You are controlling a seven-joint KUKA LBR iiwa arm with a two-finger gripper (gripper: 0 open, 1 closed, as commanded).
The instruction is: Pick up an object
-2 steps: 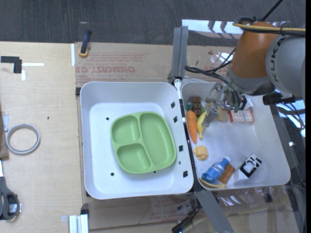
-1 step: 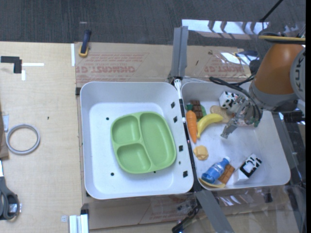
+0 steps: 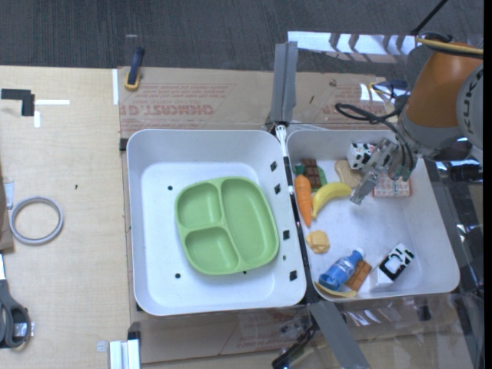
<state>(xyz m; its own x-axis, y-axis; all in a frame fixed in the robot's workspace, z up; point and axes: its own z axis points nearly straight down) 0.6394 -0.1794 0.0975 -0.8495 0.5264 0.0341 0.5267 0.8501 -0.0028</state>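
Camera view: hand (image 3: 367,187) over right bin (image 3: 430,283), grip state unclear; banana (image 3: 331,196) just left, long axis running left-right.

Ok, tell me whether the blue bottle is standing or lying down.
Lying down. The blue bottle rests on its side on the right bin's floor, near the front wall.

Arm (image 3: 450,91) cut off by right edge. Gripper (image 3: 377,174) blurred. Box (image 3: 393,188) at right bin's (image 3: 430,237) far edge partly behind gripper. Scissors (image 3: 11,321) cut by left edge. Bowl (image 3: 332,289) half under bottle (image 3: 342,268).
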